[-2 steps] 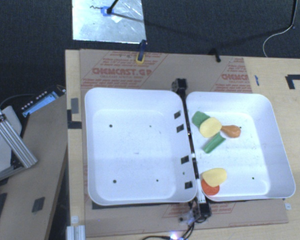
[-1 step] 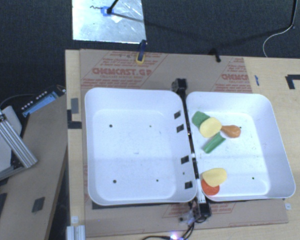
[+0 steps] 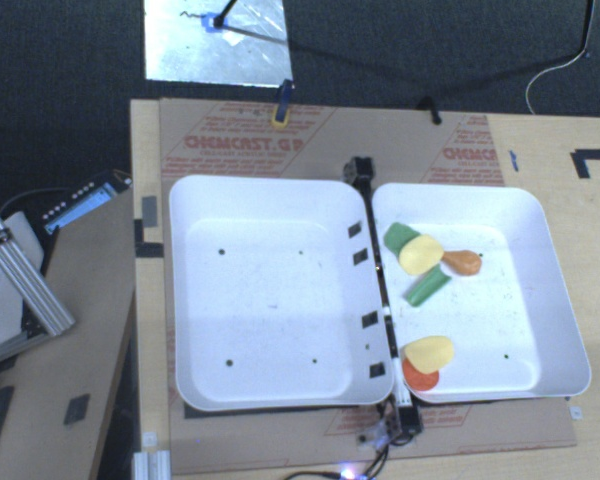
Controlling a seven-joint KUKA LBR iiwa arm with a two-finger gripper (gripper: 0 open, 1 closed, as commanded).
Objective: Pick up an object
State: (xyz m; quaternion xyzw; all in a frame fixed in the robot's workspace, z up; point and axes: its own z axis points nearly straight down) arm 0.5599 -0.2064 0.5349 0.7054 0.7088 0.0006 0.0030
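The right bin (image 3: 540,298) holds several small toy foods near its left wall. A green piece (image 3: 399,235) lies at the top, touching a pale yellow lump (image 3: 420,255). An orange piece (image 3: 464,262) sits just right of that lump. A green stick (image 3: 427,287) lies slantwise below them. Near the bin's front left corner, a yellow piece (image 3: 429,350) rests on a red-orange disc (image 3: 420,376).
The left bin (image 3: 270,288) stands beside the right one, joined by a black divider with clips (image 3: 372,278). Both rest on a cardboard sheet (image 3: 310,138). A metal plate (image 3: 218,28) lies at the back, and an aluminium frame (image 3: 20,278) stands at the left.
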